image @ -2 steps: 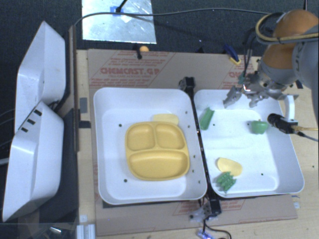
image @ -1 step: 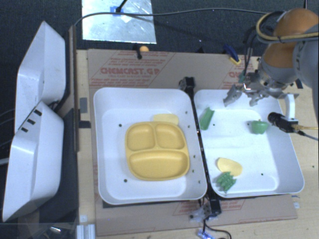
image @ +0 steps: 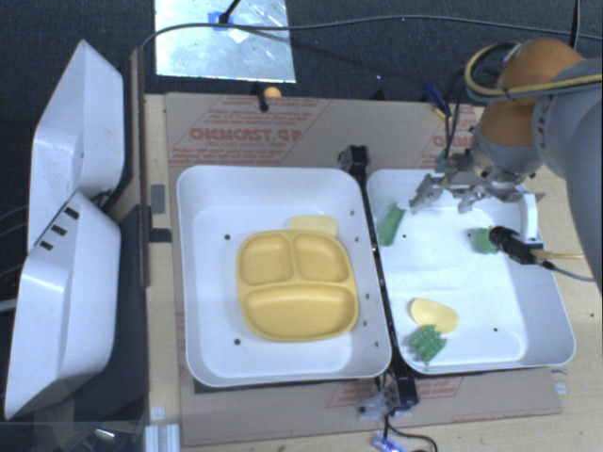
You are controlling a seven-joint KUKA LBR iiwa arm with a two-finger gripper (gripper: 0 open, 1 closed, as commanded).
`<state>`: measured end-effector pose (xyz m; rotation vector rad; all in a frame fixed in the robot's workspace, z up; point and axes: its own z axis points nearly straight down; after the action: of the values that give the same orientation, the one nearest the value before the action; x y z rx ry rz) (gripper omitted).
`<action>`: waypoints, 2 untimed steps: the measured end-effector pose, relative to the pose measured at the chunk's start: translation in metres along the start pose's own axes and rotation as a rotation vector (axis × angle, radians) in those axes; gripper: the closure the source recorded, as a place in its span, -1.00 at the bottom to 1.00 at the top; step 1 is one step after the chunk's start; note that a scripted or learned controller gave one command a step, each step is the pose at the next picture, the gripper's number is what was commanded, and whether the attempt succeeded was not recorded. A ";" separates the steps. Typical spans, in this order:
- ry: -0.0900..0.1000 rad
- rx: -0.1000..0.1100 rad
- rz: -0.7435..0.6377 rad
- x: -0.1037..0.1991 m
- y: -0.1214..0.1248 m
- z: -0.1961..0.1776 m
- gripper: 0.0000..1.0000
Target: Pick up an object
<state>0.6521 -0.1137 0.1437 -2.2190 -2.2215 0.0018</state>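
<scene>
Left bin (image: 203, 252): a yellow divided tray (image: 297, 285) lies flat near the middle, three compartments showing. A pale yellow flat piece (image: 314, 224) sits just behind the tray, touching or nearly touching its far edge.

Between the bins: a dark divider strip (image: 375, 252) runs front to back.

Right bin (image: 546, 332): a green elongated piece (image: 390, 224) lies at the left wall, tilted, close to the divider. Toward the front, a yellow flat piece (image: 433, 314) lies on the floor, with a dark green knobbly item (image: 426, 344) just in front of it, touching or nearly so. A small green object (image: 485, 241) lies toward the right side, beside a black part of the wrist assembly.

Arm enters from the right, orange band above the wrist. End effector (image: 450, 194) hangs over the far part of the right bin, fingers spread apart, nothing between them. It stands well apart from the front items, nearer the green elongated piece.

Tabletop (image: 254, 125) carries printed brown cardboard under both bins.
</scene>
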 end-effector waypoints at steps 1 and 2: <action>0.000 0.001 0.001 0.000 -0.001 0.052 -1.00; -0.001 -0.005 0.000 0.000 0.001 0.039 1.00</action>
<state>0.6529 -0.1137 0.1051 -2.2221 -2.2238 -0.0023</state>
